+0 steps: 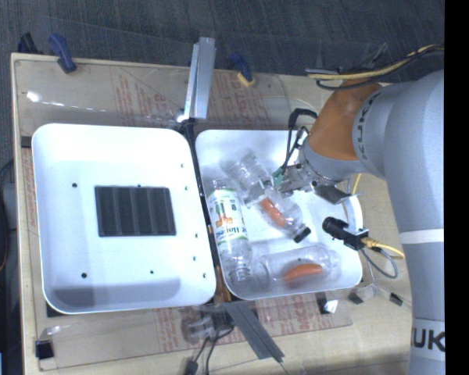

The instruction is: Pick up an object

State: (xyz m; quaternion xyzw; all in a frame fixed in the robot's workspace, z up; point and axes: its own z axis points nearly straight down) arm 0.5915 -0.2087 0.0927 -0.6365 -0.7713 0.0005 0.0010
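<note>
The grey arm (410, 178), nearest the lens, reaches in over the desk's right edge so that its gripper (291, 180) comes down into the right bin (344, 276). Whether the fingers are released or clenched, I cannot tell. The candidates lie heaped there: a labelled bottle (227, 223) along the bin's left wall, a clear bottle with orange inside (280, 212) just beside the gripper, another (301, 268) near the front wall. The left bin (62, 209) likely serves as the drop place.

Floor (141, 6): dark grey carpet beyond the table's far edge.
Table (102, 92): pale wood-coloured board, blue clamps (61, 51) on that edge.
</note>
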